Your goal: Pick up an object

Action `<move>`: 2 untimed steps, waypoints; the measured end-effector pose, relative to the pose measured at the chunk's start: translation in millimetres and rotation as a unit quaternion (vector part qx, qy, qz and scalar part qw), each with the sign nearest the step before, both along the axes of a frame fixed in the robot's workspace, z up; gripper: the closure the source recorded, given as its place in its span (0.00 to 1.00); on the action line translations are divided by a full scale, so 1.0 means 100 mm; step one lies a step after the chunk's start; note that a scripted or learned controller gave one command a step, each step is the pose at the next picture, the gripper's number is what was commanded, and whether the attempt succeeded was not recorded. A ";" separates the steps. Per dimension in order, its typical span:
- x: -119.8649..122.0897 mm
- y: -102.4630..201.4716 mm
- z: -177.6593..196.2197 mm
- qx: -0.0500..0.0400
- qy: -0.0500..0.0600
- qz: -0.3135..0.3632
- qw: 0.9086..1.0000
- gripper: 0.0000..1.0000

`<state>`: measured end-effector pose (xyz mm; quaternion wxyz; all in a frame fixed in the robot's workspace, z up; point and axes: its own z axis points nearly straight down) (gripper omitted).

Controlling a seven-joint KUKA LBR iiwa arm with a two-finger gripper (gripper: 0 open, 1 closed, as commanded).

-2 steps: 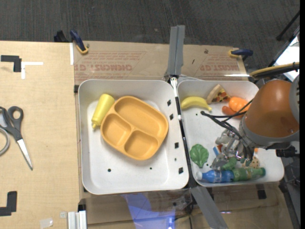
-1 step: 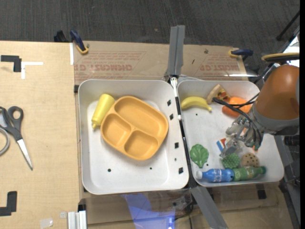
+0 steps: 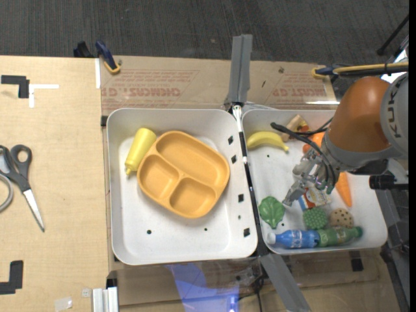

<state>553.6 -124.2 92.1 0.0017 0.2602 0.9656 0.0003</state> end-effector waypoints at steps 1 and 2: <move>-0.24 -0.11 -0.01 0.000 0.002 -0.043 0.999 0.00; -0.27 -0.08 -0.01 0.001 0.002 -0.053 0.999 0.00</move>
